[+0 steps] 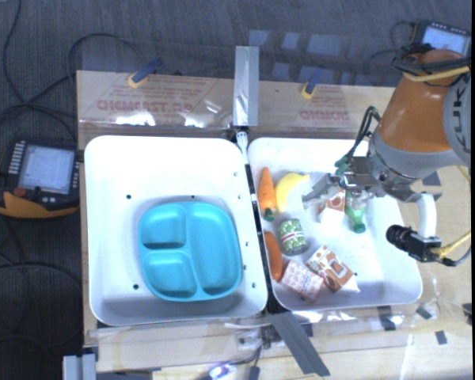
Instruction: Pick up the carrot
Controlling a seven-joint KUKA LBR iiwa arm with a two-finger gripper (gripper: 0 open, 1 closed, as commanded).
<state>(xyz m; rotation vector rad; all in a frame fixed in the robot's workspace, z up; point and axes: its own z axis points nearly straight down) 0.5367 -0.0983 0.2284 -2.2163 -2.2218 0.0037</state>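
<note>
On the bench, the right white bin (396,291) is holding a tapered orange carrot (265,191) along its left wall; the gripper (332,190), whose state I cannot tell, is hovering mid-bin and risking snagging the neighbouring yellow banana (290,188).

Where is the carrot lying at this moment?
The carrot lies in the right bin, along its left wall, just left of the yellow banana and above the green can.
</note>
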